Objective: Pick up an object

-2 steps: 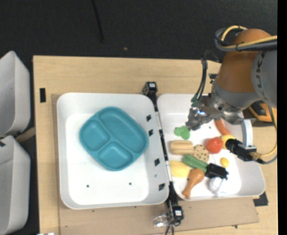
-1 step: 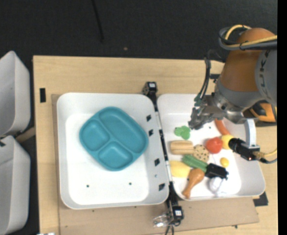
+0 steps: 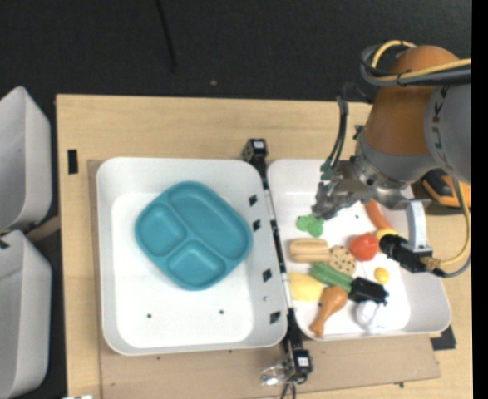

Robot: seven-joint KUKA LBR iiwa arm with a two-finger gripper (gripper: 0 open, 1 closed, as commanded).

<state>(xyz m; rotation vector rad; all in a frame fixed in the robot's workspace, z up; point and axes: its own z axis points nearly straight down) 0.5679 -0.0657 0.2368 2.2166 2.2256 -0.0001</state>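
At right of centre, the dark two-finger gripper (image 3: pixel 325 206) hangs just above a small green plastic toy (image 3: pixel 310 224) in the right white bin (image 3: pixel 298 173); I cannot tell how the pincer is set.

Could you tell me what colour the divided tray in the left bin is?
The tray is teal blue, clearest in the camera view.

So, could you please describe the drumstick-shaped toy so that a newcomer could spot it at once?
Look in the right bin, the one crowded with toy food beside the bin holding the blue tray. Near its front edge lies the drumstick, below the yellow piece. It alone is orange-brown with a rounded head tapering to a thin handle.
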